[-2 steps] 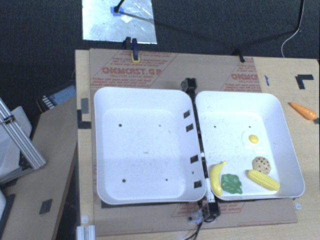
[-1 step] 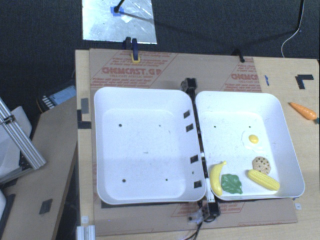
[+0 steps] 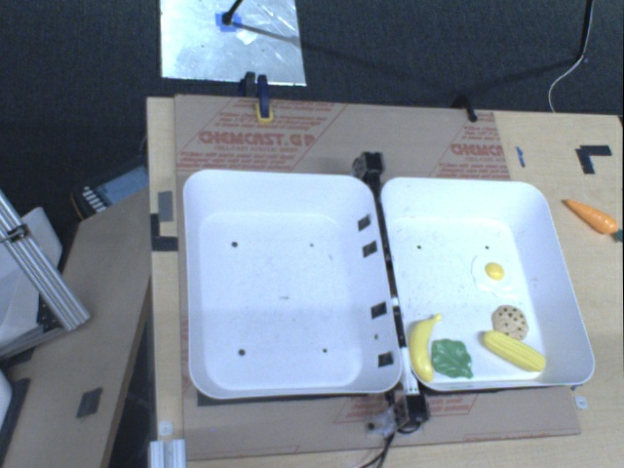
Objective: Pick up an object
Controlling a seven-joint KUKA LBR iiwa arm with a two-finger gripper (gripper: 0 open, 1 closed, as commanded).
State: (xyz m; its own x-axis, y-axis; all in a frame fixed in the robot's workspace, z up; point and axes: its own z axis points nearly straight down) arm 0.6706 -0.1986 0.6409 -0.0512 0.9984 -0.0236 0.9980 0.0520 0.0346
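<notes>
Yellow banana; green leaf; white bins.

A robotics lab: two white bins clamped to a cardboard-covered bench, cables, aluminium framing.

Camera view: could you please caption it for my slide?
Right white plastic bin holds yellow toy banana, green leaf, corn cob, round cookie.

One fixed camera up high, looking down at a slant on the surface, far enough back to take in both white bins: left bin, right bin
</notes>
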